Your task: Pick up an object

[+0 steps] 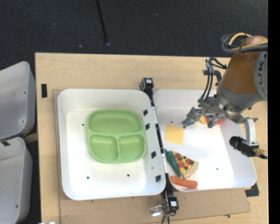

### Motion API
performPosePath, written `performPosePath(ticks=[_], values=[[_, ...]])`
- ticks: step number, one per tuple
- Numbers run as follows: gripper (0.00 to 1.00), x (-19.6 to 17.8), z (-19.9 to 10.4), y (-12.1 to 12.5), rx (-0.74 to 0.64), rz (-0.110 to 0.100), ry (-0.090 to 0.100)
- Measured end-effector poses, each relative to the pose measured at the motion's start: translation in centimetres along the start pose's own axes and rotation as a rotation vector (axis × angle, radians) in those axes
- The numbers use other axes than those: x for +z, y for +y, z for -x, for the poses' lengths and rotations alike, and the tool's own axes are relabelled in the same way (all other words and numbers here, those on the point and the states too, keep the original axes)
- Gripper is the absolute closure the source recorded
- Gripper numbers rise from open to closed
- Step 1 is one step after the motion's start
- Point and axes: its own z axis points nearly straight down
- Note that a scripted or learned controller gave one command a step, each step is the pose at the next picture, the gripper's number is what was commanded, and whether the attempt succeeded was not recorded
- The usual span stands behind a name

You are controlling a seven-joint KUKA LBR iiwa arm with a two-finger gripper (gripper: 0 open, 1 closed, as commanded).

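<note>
Camera view: arm came in from the right, gripper (201, 117) low over the far part of the right bin (233, 171). Fingers looked spread fairly wide, one grey finger (190, 116) angled out to the left; a small yellow-orange object (204, 120) sat right at them, but couldn't tell if it was pinched. Yellow cheese slice (174, 134) lay flat just near-left of the gripper, apart from it. Pizza slice (186, 166) lay nearer, tip toward the near side, long axis slanted. Beside it a green-handled tool (171, 161); a hot dog (184, 183) at the near edge. Left bin (74, 181) carried a green divided plate (116, 135).
</note>
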Motion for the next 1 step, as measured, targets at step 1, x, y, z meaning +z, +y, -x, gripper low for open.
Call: performPosePath(ticks=[1], values=[[0.0, -0.78, -0.02, 0.29, -0.003, 0.014, -0.002]])
